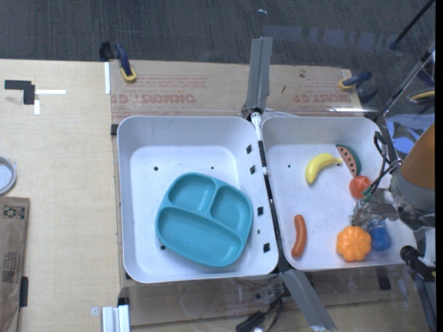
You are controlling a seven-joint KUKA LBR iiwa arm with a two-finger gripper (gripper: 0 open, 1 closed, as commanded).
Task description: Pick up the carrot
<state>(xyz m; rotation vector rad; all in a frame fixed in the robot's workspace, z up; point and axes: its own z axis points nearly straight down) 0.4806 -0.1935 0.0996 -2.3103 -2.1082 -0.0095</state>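
Gripper [365,213] over right bin [315,126], finger state indiscernible, near pumpkin [354,244] and blue object [379,238]; carrot [299,235] lies apart, nearer the divider.

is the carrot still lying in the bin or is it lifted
Lying in the bin. The carrot rests flat on the right bin's floor, apart from the gripper.

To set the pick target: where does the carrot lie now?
The carrot lies in the right bin, near its left wall and front edge, left of the orange pumpkin and below the banana.
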